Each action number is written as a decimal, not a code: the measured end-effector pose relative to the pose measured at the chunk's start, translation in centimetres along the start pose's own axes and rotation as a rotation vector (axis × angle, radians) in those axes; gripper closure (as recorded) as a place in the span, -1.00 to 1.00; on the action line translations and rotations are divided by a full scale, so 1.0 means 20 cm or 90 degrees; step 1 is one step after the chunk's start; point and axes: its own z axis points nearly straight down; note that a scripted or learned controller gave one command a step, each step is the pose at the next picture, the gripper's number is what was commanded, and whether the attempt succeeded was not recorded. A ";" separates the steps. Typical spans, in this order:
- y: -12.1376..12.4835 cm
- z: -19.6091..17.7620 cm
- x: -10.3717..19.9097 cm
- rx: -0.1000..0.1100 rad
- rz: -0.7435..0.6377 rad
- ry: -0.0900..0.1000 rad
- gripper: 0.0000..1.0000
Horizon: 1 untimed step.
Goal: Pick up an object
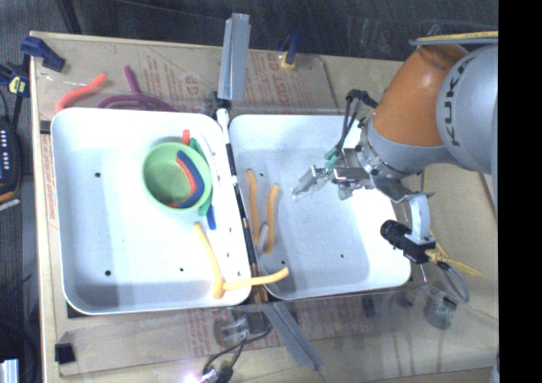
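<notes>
Arm (440,110) enters from the right and hangs over the right bin (356,271). Gripper (306,185) sits above the bin's upper middle, fingers pointing left. Fingers appear spread, with nothing between them.

Right bin contents: two orange sticks (252,195) lying side by side near the left wall, roughly parallel to it, left of the gripper and apart from it.

Left bin (93,229) contents: green bowl (174,176) near the centre, holding red and blue curved pieces (193,171). A yellow strip (210,258) runs from below the bowl toward the bin's lower right corner, and its end crosses the divider into the right bin.

Surface (169,68) behind the left bin carries a red tube (80,91) and a purple tube (135,100). A grey bar (234,55) stands at the rear between the bins.
</notes>
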 end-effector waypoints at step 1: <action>0.18 0.36 0.17 0.001 0.026 -0.001 -1.00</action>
